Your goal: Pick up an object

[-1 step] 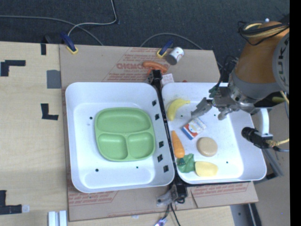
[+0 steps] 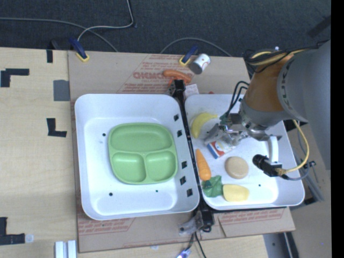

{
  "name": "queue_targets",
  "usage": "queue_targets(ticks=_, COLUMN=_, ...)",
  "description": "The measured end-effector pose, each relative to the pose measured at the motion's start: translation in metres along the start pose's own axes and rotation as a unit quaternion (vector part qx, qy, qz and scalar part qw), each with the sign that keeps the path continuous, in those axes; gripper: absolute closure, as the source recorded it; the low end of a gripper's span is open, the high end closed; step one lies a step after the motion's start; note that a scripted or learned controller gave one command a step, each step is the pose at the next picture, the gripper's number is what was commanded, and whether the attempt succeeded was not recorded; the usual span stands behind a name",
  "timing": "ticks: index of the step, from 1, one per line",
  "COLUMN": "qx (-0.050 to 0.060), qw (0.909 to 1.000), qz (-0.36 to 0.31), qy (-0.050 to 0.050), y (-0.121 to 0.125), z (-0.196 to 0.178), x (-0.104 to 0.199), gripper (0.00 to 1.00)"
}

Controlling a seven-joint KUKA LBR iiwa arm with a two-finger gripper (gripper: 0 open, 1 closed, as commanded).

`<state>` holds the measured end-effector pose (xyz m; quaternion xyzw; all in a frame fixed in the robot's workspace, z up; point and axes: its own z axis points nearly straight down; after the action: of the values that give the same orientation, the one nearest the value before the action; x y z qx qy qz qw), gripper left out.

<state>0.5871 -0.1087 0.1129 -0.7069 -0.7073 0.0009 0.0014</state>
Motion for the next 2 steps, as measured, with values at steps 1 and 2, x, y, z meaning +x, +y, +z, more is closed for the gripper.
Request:
queue_targets(ticks=1, qx=-0.007, qw=1.0, qz=0.0, qy=-0.003, y=0.047, z=0.022, x=0.009, gripper=0.0)
queue_targets(ticks=2, qx=-0.012, qw=0.9999, qz=-0.001, qy=-0.004, y=-0.012, z=0.021, x=0.011, gripper=0.0)
